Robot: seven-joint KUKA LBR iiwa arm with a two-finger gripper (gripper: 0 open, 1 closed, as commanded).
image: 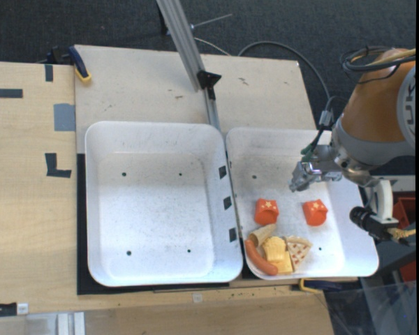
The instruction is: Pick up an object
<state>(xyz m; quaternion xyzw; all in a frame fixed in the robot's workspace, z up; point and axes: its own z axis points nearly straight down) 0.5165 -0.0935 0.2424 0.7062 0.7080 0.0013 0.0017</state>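
Observation:
In the right bin (265, 152) lie two small red-orange blocks, one (266, 211) near the bin's middle and another (315, 212) to its right. A sausage (260, 258), a yellow wedge (278, 252) and a pizza slice (298, 249) huddle at the bin's front edge. My gripper (302, 179) hangs over the right bin, above and between the two red blocks, closer to the right one. Nothing shows between its fingers.
The left bin (153, 201) stands beside the right one, with black clips along the shared wall. A metal pole (185, 37) slants in from the top. A cable (279, 51) loops across the bench behind the right bin.

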